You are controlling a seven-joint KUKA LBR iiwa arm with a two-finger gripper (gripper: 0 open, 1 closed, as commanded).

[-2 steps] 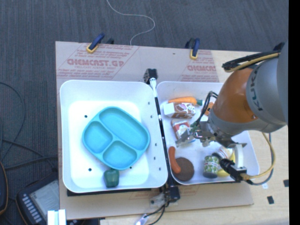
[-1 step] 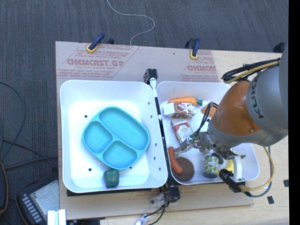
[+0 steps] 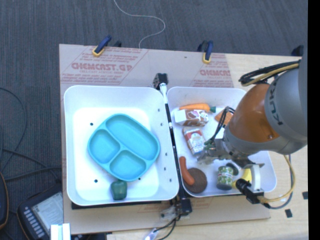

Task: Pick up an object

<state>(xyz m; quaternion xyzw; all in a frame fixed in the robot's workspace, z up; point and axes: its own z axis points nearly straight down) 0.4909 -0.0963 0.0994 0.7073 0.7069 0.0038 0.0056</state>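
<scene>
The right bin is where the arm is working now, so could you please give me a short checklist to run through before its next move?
1. Arm over the right bin: ok, its wrist hangs above the bin's middle.
2. Gripper state: cannot tell, the wrist hides it.
3. Something held: cannot tell, nothing is seen in a grasp.
4. Targets within the bin: ok, a carrot, a brown round piece, a red sausage and a small jar lie there.
5. Items spaced for a clean pick: not ok, the sausage touches the brown piece and the packets crowd together.
6. Left bin undisturbed: ok, the blue tray and green pepper sit inside.
</scene>
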